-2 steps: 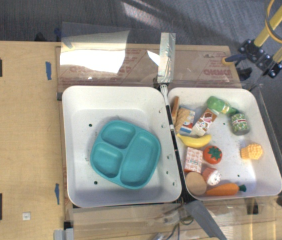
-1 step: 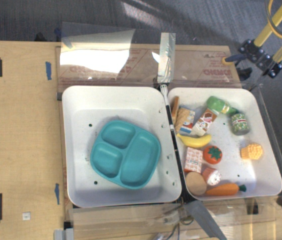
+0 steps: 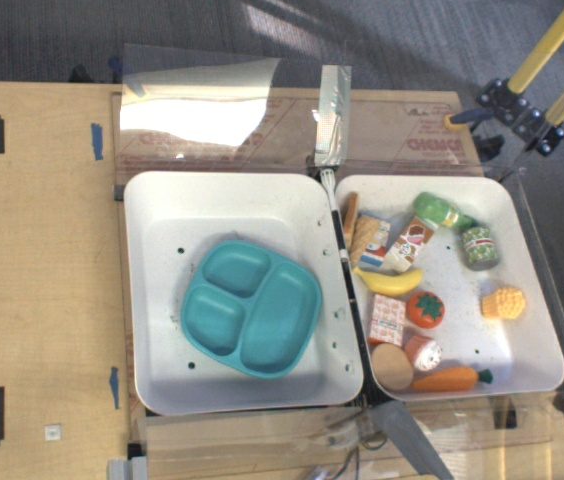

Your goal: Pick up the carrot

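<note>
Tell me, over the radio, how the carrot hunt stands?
Carrot untouched, lying at right bin's near edge. Egg touching its blunt end, can close behind. Over.

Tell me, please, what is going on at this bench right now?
Nothing is being handled at the moment. The carrot lies untouched along the near edge of the right bin, beside a tan egg-shaped toy, among other play food such as a banana, a tomato and corn. The left bin holds a teal divided plate.

Indistinct grey shape (image 3: 414, 450), perhaps arm, low edge.
</note>
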